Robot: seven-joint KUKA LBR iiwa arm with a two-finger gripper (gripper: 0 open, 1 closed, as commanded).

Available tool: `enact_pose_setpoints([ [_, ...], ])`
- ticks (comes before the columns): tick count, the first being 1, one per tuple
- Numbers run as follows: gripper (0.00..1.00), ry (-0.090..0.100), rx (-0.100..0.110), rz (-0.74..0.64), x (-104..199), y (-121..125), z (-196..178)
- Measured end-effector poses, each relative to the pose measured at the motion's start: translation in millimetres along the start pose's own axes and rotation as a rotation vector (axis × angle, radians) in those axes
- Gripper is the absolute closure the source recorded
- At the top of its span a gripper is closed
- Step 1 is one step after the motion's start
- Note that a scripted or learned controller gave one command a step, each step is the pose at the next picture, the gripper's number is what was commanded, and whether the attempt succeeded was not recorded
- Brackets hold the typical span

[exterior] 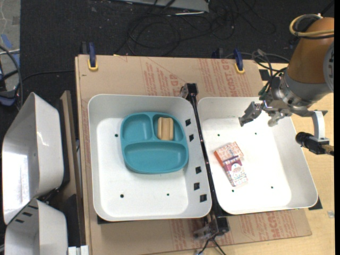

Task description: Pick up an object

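At the far left edge of the frame two white plastic tubs (29, 153) stand off the bench, one above the other, tilted on their sides. To their right lies the brown cardboard-covered bench top (159, 73), held at its upper edge by a yellow-handled clamp (93, 57) at left and another (238, 61) further right.

In the middle of the frame sits the left shallow white bin (106, 195). A teal plastic divided plate (154, 143) with three compartments rests in its upper middle part. In the plate's upper right compartment lies a small tan wooden block (166, 128), long side running up and down the frame. A row of black clips (199, 158) runs down the seam between the two bins.

The right shallow white bin (276, 195) fills the centre right of the frame. A small flat carton, pink and white with printed sides (232, 163), lies on the bin floor left of the bin's middle, turned at a slant so its long side runs from upper left to lower right.

Above and right of the carton, well apart from it, the two-finger gripper (261, 114) hangs over the bin's upper part. Its fingers are spread wide with nothing between them. The grey arm with the orange band (311, 47) reaches in from the upper right corner of the frame.
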State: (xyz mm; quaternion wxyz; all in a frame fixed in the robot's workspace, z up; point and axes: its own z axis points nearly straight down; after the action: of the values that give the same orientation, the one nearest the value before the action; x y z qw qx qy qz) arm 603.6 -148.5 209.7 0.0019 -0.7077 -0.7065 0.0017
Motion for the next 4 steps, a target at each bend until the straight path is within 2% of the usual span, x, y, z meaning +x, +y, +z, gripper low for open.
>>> enact_pose_setpoints([
  [1,0.0,0.0,-0.001,0.0,-5,8,56],
  [2,0.0,0.001,-0.001,-0.002,2,7,117],
  [3,1.0,-0.001,-0.006,0.0,2,8,103],
  [4,1.0,-0.002,-0.009,0.001,-2,5,59],
])
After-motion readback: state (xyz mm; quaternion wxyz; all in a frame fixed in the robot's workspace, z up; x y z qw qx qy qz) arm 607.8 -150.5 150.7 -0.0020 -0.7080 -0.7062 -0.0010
